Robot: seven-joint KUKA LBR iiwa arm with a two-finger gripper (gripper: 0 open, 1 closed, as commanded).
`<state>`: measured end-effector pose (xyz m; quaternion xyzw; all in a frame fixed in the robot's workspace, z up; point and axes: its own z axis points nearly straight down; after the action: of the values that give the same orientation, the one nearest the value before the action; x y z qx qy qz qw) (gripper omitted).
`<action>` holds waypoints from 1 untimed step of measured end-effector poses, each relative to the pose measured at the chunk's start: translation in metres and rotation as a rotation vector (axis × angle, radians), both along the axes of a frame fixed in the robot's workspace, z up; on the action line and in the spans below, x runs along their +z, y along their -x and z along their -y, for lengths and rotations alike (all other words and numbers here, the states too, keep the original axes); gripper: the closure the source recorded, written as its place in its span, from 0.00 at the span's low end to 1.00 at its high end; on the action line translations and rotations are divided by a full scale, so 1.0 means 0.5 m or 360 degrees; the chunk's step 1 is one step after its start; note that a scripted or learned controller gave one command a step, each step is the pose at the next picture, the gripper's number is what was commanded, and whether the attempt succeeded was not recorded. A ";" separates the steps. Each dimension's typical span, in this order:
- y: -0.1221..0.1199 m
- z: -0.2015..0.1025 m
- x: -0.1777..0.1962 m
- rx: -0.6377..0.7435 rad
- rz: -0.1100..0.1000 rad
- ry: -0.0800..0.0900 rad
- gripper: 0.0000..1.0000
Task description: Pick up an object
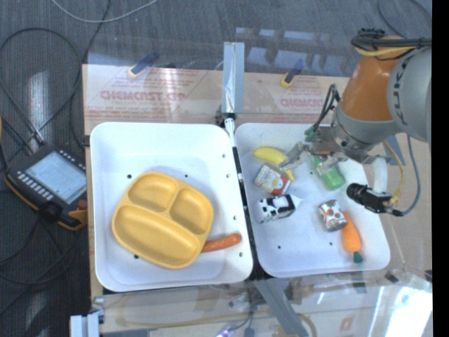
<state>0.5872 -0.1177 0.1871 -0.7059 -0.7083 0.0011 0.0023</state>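
Observation:
My gripper (312,159) hangs over the back of the right bin (375,258), its fingers spread and nothing between them. Just below its right finger lies a green block (332,177). A yellow banana (269,154) and a small red-and-white packet (271,180) lie by its left finger (295,156). Further forward in the same bin are a black-and-white cow-patterned carton (278,206), a small printed can (332,215) and an orange carrot (351,238).
The left bin (112,139) holds a yellow divided plate (163,220) and a second orange carrot (223,242) at its front right. A metal divider post (231,83) stands between the bins at the back. A teach pendant (49,181) and cables lie left of the bench.

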 end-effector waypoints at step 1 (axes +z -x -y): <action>-0.072 -0.034 -0.189 0.0246 0.0005 0.0000 0.00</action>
<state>0.6230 -0.1005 0.0924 -0.6491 -0.7607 0.0001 0.0013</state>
